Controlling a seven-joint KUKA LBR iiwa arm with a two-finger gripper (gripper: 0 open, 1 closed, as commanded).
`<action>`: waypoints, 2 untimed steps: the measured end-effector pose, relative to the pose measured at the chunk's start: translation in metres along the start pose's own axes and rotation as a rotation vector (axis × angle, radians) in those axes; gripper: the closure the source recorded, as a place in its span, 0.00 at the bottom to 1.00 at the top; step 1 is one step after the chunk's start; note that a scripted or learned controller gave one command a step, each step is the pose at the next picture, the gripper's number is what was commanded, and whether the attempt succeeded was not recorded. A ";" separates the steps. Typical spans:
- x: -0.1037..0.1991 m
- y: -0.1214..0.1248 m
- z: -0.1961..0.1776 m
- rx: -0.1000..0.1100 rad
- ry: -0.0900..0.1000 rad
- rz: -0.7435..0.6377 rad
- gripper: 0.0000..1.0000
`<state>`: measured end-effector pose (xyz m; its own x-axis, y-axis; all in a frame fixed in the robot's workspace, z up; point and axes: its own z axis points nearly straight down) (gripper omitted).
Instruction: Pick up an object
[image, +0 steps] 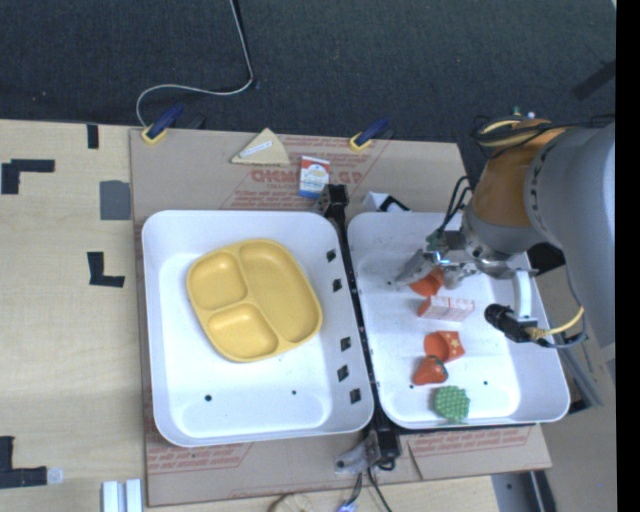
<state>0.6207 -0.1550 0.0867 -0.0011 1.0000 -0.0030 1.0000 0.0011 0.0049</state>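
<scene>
With gripper (425, 272) low in the right bin (395, 395) beside a red piece (428, 285), finger state impossible to tell, best centred squarely over that piece before closing, well clear of the pink-white packet (447, 306).

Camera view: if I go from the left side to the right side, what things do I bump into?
Yellow plate in the left bin → black divider between the bins → gripper over the right bin → grey arm.
</scene>
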 end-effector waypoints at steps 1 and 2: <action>0.000 0.000 -0.010 0.000 -0.001 -0.001 1.00; -0.008 -0.023 -0.001 -0.003 0.002 0.000 1.00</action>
<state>0.5977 -0.1633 0.0875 -0.0015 1.0000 -0.0009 1.0000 0.0015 0.0074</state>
